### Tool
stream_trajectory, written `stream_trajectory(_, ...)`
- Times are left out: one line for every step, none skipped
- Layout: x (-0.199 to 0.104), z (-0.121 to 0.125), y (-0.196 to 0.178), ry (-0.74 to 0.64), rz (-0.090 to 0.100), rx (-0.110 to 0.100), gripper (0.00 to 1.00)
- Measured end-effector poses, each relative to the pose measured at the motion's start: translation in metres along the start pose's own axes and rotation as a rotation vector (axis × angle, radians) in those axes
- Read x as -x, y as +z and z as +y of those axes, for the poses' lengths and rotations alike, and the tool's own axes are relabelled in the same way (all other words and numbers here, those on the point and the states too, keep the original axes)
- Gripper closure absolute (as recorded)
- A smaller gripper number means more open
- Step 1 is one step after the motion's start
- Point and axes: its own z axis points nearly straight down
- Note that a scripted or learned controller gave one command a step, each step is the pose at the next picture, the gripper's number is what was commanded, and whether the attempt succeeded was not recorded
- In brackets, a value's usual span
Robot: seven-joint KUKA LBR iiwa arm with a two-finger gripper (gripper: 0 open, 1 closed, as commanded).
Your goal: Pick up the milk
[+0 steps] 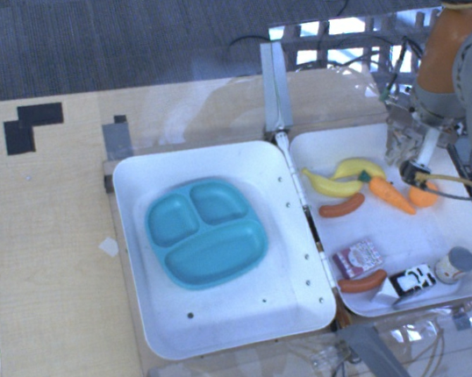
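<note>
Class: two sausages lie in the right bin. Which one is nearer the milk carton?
The lower sausage, lying just left of the milk carton below the red packet; the other sausage sits under the banana.

The black-and-white milk carton lies on its side at the right bin's near edge.

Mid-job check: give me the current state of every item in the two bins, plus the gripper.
milk: lying on its side, right bin's near edge, ungripped
gripper: over right bin's far side, apart from milk
banana: lying flat
carrots: lying beside the gripper
sausages: two, lying flat, apart
red packet: lying flat
can: on its side beside milk
blue tray: upright in left bin
</note>
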Motion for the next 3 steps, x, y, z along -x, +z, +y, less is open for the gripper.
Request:
stream_trajectory(-0.019,-0.016,-0.073,0.0,0.002,0.0,1.0)
stream_trajectory(-0.083,-0.062,-0.101,-0.05,0.002,-0.002,1.0)
stream_trajectory(-0.115,-0.104,-0.111,-0.013,0.001,-0.004,1.0)
